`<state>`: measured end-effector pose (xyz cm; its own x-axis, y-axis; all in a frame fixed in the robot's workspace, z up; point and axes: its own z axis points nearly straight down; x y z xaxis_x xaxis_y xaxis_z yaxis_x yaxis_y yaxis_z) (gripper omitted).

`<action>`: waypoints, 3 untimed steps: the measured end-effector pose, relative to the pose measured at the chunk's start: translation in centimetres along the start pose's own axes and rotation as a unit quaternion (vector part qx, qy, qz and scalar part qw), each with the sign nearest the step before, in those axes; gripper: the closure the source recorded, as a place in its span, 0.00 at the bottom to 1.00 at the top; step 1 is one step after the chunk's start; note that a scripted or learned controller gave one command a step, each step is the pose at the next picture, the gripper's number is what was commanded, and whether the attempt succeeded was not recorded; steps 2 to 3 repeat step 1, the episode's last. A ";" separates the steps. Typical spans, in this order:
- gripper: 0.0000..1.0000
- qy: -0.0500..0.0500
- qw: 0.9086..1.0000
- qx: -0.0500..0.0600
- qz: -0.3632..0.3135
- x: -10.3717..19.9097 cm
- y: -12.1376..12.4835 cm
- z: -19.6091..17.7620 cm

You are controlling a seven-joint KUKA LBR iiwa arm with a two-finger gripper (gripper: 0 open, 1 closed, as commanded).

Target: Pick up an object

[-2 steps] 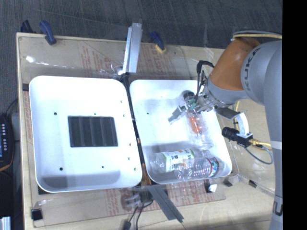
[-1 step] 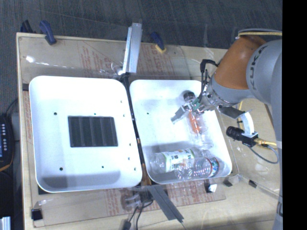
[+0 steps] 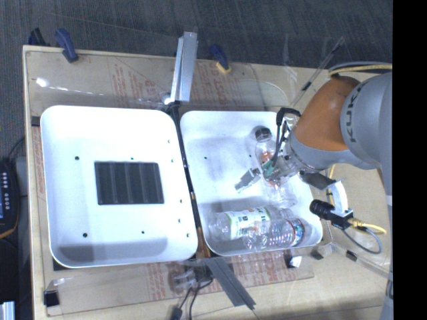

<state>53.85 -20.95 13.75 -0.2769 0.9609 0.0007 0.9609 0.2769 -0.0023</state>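
In the right bin (image 3: 200, 139), a clear plastic bottle (image 3: 257, 224) lies on its side against the near wall, long axis running nine to three, at about six o'clock from the claw (image 3: 257, 177), whose fingers spread apart on nothing

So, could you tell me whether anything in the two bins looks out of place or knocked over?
Nothing looks spilled or broken. In the right bin, two clear plastic bottles lie on their sides against the near wall, and a third lies under the tool. The left bin holds a dark ribbed panel lying flat.
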 end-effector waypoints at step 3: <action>0.00 -0.001 0.998 -0.001 -0.064 -0.1 0.7 -3.3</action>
